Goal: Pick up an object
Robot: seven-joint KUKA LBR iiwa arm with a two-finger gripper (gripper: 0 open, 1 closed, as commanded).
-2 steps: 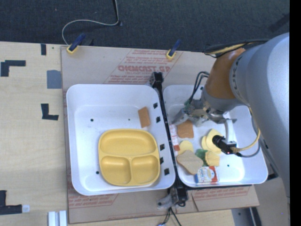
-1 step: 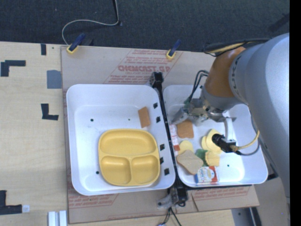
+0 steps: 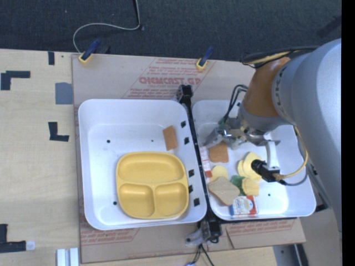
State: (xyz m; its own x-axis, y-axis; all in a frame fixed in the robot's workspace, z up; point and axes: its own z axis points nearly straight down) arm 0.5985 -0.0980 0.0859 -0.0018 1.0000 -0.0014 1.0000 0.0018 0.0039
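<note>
Reading "CHEMCAST GP" in red on brown board (image 3: 166, 81) behind bins.

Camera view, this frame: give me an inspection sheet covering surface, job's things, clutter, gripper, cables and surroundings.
Surface: cardboard sheet on a wooden bench, bearing the left bin and the right bin side by side.
Job's things: right bin holds a pile of toy foods, among them a brown toast slice, a tan bread slice, yellow pieces and a small carton.
Clutter: left bin holds a yellow divided tray and a small brown block.
Gripper: gripper low over the right bin beside the toast; finger state unclear.
Cables: black cable above the sheet; yellow cable along the arm.
Surroundings: dark carpet; two clamps on the sheet's far edge.
</note>
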